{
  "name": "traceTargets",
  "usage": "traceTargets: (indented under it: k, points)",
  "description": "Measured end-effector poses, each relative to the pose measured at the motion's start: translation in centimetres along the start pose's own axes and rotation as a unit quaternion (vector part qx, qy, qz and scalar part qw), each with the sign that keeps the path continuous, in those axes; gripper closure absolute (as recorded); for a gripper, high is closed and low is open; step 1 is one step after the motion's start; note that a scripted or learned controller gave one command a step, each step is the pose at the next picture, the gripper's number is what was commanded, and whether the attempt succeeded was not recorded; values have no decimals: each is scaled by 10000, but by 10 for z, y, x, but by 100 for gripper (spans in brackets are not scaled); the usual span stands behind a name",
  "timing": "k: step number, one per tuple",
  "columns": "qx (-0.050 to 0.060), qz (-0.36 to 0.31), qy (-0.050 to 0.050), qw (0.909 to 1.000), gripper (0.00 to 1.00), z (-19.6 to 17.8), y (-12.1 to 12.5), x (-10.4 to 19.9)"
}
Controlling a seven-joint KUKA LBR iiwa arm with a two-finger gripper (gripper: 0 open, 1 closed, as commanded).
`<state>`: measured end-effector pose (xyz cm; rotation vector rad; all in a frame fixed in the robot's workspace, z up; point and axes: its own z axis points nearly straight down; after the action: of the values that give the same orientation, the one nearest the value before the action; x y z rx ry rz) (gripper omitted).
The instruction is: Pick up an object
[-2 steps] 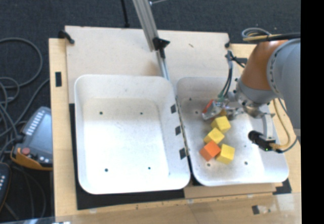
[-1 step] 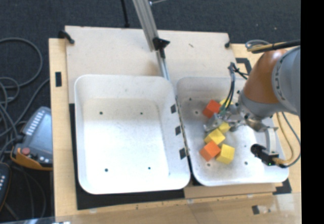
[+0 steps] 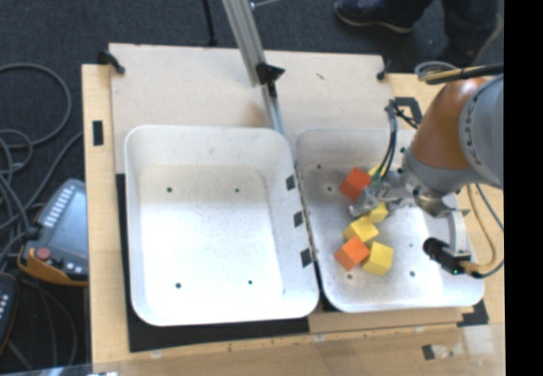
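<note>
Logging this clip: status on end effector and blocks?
End effector low in right bin, among blocks. Nearest: orange block, yellow block. Grasp unconfirmed.

A: What sits on the bench (image 3: 195, 86)?
B: Two bins side by side. The left bin (image 3: 212, 226) takes the middle of the bench; the right bin (image 3: 407, 289) touches its right edge.
A: And the blocks?
B: All in the right bin, toward its left half. One block (image 3: 355, 183) lies farthest back. Two blocks (image 3: 366, 225) sit in front of it, touching. Nearest the front, two more (image 3: 365, 256) lie side by side, touching.
A: The arm?
B: The arm (image 3: 450, 141) reaches over the right bin from the right. Its gripper (image 3: 373, 194) is among the blocks, just right of the back one.
A: Behind the bins?
B: A post (image 3: 242, 18) slants up from the bench's back middle.
A: Left of the bench?
B: A pendant (image 3: 61, 230) and cables (image 3: 25, 111) lie on the floor.
</note>
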<state>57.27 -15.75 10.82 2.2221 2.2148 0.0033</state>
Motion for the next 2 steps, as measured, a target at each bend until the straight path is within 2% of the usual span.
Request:
traceTargets:
  k: [1, 2]
  points:
    - [-10, -67, 17, 10000, 100, -93, -13, 111]
    - [25, -36, 7, 10000, 100, -89, -31, 130]
